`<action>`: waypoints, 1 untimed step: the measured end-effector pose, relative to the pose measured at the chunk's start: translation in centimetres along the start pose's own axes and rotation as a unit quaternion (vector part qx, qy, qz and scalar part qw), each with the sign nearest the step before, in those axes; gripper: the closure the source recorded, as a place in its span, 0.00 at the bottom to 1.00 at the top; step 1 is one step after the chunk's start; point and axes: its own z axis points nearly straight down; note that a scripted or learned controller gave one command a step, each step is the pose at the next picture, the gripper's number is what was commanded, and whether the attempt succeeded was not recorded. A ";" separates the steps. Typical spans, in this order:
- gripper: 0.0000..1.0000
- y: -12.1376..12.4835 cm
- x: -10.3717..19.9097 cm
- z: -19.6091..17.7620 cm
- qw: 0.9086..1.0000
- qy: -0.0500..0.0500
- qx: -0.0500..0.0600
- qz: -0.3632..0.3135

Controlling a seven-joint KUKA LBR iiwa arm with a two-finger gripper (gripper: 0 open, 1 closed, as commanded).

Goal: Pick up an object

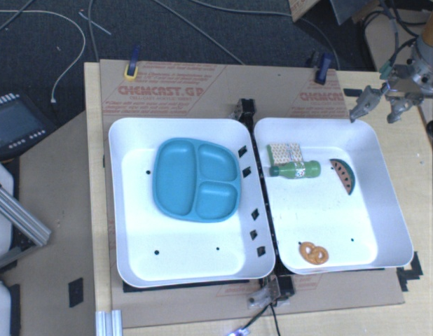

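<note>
Right bin (392, 208), contents: one green bottle (298, 169) lying on its side, its upper edge touching a small patterned packet (284, 152); one watermelon-slice toy (343, 175) just to the right of the bottle, apart from it; one pretzel (314, 253) near the front wall, well apart from the rest. Any of these could serve as the object to pick up.

Left bin (132, 243), contents: one blue divided plate (197, 179), lying flat near the middle.

Gripper (376, 108): hung above the bench beyond the right bin's far right corner, fingers spread apart, nothing between them. It stood well clear of every item.

Risks, as judged:
- Bottle and packet lay touching, so a descent on either could catch both, or push one aside.
- The bottle, round and on its side, would probably roll if the fingers closed off-centre.
- The watermelon slice and pretzel were low and flat; fingers could close above them or scrape the bin floor.
- The pretzel sat close to the front wall, which could foul a finger.
- The plate was broad, likely wider than the finger spread, with only its rim to grasp.

Not determinable: the arm beyond the wrist, cut off at the frame's right edge; the packet's printing, too small to read; the gripper's height above the bench.
</note>
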 end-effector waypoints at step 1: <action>0.00 0.2 0.1 -0.9 1.000 -0.002 -0.007 -0.002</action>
